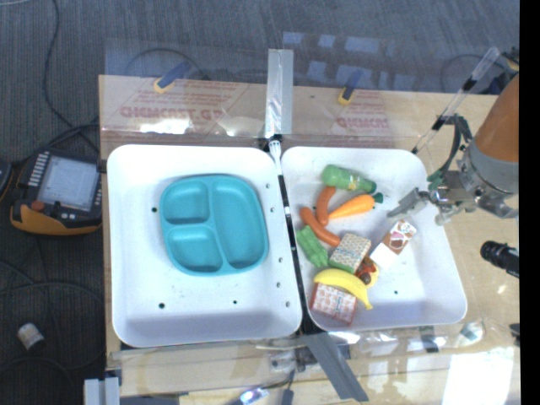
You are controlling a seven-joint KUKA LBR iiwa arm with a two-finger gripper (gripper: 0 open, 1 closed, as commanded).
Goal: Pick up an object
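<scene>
The grey two-finger gripper point(422, 194) hangs over the right edge of the right white bin point(439, 268), near its far right corner, on the grey arm with the orange band point(499, 142) that reaches in from the right. Whether its tips are spread or pressed together cannot be told from this slant; nothing shows between them.

Just below the gripper, near the bin's right wall, lies a small white carton with red print point(398, 238), tilted. Toward the bin's middle sit a beige speckled cube point(349, 250) and, touching it from below, a yellow plastic banana point(346, 283). A pink-and-white printed box point(333, 303) rests against the banana at the bin's near edge. An orange plastic carrot point(354, 207) lies slantwise above the cube, with a green plastic bottle point(346, 178) just beyond it toward the far edge. An orange-red sausage shape point(319, 224) and a green pepper-like piece point(310, 245) lie along the bin's left wall.

The left white bin point(135, 302) carries a turquoise plastic plate with three compartments point(213, 224) at its centre. On the carpet beyond the bench's left edge sits a handheld control pendant with a grey screen point(57, 188).
</scene>
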